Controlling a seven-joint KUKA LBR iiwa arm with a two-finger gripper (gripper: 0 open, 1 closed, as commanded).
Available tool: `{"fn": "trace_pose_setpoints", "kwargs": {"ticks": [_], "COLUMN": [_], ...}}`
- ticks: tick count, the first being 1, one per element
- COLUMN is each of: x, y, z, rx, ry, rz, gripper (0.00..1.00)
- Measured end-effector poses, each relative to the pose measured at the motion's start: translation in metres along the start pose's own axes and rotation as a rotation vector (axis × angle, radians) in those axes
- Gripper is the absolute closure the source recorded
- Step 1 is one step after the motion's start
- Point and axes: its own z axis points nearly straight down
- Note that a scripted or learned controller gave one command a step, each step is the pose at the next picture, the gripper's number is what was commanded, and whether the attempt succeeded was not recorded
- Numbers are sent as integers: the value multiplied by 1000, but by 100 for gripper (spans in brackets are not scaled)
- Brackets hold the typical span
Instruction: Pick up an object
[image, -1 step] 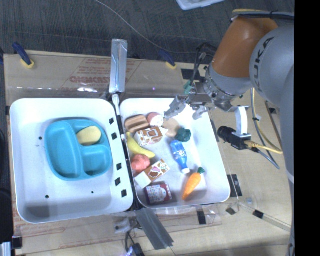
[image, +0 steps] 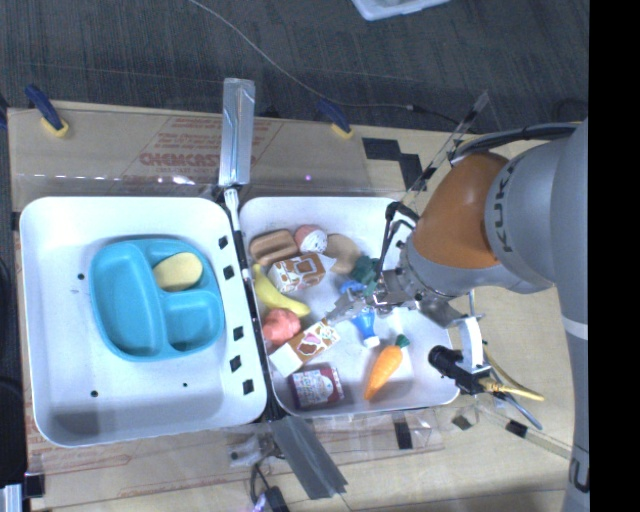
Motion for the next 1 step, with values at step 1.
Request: {"fn": "trace_pose_setpoints", "kwargs": {"ticks": [1], "x": [-22], "y": [29], "z": [50], "rx": [-16], "ry": [-5], "rz": [-102], "gripper": [0]}}
